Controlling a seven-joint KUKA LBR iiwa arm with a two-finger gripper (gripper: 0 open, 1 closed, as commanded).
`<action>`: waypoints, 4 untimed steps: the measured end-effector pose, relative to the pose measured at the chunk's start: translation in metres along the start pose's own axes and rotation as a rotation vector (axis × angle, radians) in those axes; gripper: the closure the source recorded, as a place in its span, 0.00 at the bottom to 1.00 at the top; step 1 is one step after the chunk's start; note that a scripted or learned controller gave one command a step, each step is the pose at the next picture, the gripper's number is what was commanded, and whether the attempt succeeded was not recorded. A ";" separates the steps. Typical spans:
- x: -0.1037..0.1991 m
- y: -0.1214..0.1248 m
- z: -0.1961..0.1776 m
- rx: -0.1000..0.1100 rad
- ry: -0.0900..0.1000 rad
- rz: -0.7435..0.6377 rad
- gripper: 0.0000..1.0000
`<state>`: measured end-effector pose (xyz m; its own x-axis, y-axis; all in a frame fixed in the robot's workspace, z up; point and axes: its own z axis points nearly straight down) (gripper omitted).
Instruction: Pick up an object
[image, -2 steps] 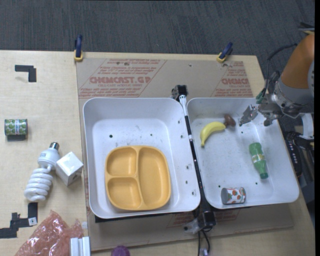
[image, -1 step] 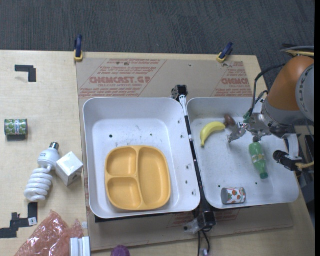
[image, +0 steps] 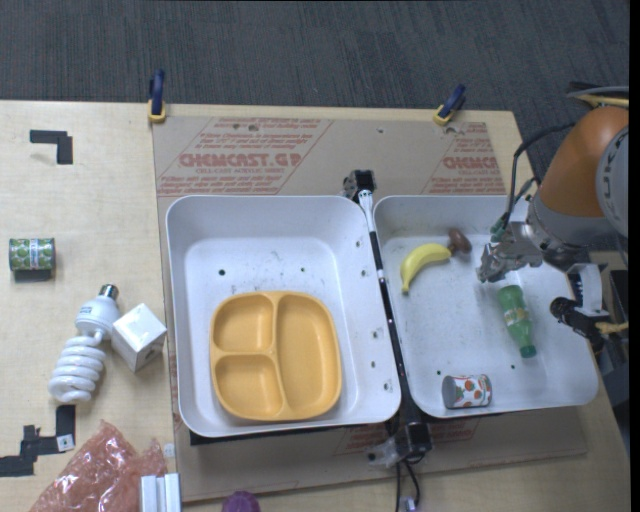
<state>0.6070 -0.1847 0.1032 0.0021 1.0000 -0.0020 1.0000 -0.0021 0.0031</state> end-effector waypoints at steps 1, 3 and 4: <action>0.000 0.000 0.000 0.000 0.000 0.000 0.00; 0.081 -0.026 0.011 0.003 0.001 -0.001 0.00; 0.085 -0.067 0.010 0.003 0.002 0.000 0.00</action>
<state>0.5404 -0.0993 0.0925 0.0019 1.0000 -0.0002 1.0000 -0.0019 0.0002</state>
